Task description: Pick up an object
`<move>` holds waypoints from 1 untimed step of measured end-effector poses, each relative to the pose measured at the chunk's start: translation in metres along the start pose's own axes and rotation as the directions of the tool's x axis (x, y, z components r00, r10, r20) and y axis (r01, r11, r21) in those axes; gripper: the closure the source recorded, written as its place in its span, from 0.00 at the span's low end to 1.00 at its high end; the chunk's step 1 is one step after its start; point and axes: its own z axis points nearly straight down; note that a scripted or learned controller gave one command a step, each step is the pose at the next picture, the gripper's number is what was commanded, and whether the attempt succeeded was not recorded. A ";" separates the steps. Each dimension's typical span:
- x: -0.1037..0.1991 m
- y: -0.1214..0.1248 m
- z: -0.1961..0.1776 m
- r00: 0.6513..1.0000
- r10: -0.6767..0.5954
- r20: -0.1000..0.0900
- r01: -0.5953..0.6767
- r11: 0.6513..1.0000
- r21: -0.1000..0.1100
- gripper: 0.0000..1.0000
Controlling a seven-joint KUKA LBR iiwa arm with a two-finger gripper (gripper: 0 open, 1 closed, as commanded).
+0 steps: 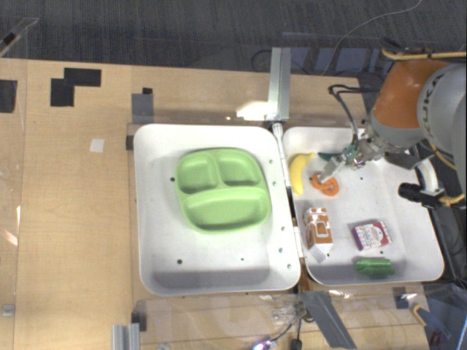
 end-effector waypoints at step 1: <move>0.048 -0.020 -0.002 1.000 0.002 0.028 -0.002 1.000 -0.030 0.00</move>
